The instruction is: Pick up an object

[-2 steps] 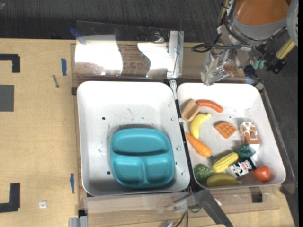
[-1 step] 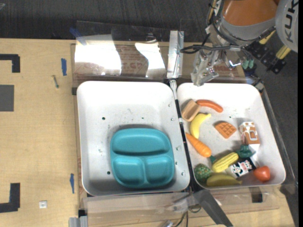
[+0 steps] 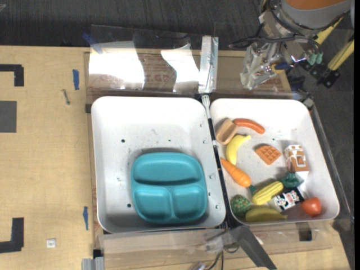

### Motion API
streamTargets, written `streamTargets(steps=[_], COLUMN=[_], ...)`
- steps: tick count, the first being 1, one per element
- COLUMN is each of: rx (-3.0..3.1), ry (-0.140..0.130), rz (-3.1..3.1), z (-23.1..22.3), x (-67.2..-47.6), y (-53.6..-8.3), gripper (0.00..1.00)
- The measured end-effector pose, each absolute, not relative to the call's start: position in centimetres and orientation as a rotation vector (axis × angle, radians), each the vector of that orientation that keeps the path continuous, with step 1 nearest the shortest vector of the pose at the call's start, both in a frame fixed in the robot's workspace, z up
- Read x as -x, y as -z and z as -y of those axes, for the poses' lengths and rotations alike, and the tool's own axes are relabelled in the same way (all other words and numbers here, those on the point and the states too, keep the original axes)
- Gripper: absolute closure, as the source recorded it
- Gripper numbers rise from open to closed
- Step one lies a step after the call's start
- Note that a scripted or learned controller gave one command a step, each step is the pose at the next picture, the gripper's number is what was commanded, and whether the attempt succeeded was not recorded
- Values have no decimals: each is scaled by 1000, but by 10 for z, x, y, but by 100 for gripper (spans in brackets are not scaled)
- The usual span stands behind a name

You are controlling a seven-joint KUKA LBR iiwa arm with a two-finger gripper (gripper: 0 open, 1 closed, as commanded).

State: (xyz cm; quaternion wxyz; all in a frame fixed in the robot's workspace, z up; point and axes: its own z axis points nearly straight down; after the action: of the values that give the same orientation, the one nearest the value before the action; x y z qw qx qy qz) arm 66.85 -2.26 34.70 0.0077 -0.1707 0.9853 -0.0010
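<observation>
The right bin (image 3: 315, 129) holds several toy foods: a yellow banana (image 3: 236, 147), an orange carrot (image 3: 236, 173), a red-orange sausage (image 3: 248, 126), a tan bread piece (image 3: 225, 131), a waffle (image 3: 268, 153), a corn cob (image 3: 268, 192), a red tomato (image 3: 311, 207) and a white-and-orange box (image 3: 296, 157). My gripper (image 3: 256, 72) hangs above the bench beyond the right bin's far edge, at the top right. Its fingers (image 3: 251, 75) point down with nothing between them, and they look slightly apart.
The left bin (image 3: 112, 128) holds a teal divided tray (image 3: 169, 186). A clear plastic panel (image 3: 146, 66) and a metal strip (image 3: 207, 63) lie behind the bins. Cables and yellow parts crowd the arm (image 3: 315, 4) at top right.
</observation>
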Motion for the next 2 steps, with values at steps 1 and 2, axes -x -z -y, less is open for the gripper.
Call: streamTargets(steps=[1,2], rx=[608,695], ry=[-2,7], rz=[-3080,-3046], z=[12,48], x=[-667,-668], y=[-308,-384], gripper=[100,100])
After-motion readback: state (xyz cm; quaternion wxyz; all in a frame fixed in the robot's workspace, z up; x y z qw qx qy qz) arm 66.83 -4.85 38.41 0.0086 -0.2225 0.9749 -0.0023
